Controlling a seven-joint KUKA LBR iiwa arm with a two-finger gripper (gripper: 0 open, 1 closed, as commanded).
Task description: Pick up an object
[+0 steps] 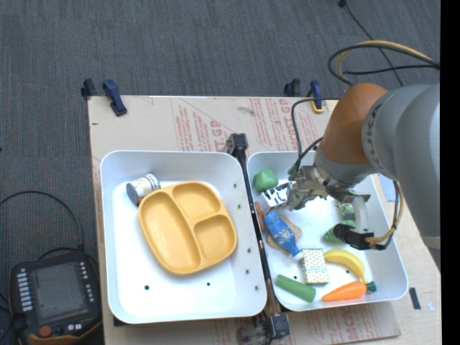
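My pincer [293, 196]: poised over the upper middle of the right bin [397, 275], reaching in from the right; whether its tips stand apart or together I cannot tell from this angle, and nothing is seen clamped between them.

Candidate items, placed from my pincer:
- Green rounded piece [265, 179]: just to the left, slightly above.
- Blue bottle [279, 233]: just below, lying at a slant on a brown flat piece [291, 230].
- Patterned white block [315, 266]: well below.
- Green cylinder [295, 287]: farther below, near the bin's bottom edge.
- Banana [346, 261]: below and right.
- Carrot [346, 291]: under the banana.

Left bin [118, 279], well to my pincer's left:
- Yellow divided plate [188, 226].
- Small jar [142, 187], on its side, touching the plate's upper left corner.
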